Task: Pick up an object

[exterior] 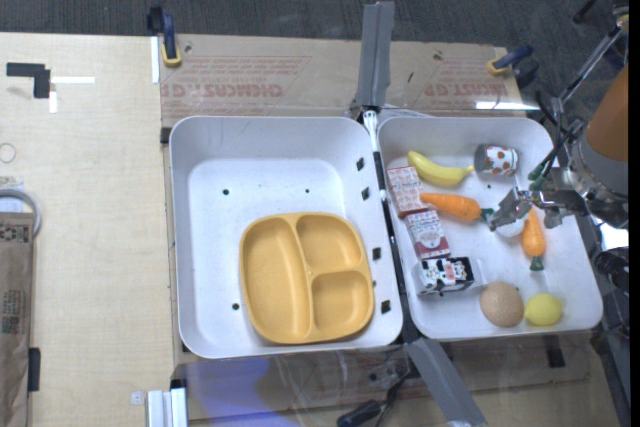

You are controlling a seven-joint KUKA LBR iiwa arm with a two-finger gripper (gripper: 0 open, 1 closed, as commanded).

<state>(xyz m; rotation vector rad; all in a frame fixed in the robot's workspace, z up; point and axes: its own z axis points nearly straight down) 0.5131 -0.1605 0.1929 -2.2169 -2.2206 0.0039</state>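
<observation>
The right bin (570,147) holds a banana (438,169), a large carrot (452,206), a small carrot (534,237), a small tin can (496,159), two red-and-white cartons (404,189) (427,234), a black-and-white box (446,274), a brown egg-shaped object (502,304) and a lemon (544,309). My gripper (514,210) hangs low over this bin. It sits between the large carrot's green end and the small carrot, open, with nothing between its fingers. The small carrot lies just to its lower right.
The left bin (200,215) holds a yellow divided plate (305,275). A grey divider post (375,55) stands between the bins at the back. Clamps (510,62) (160,25) sit at the bench's far edge. The arm (610,130) comes in from the right.
</observation>
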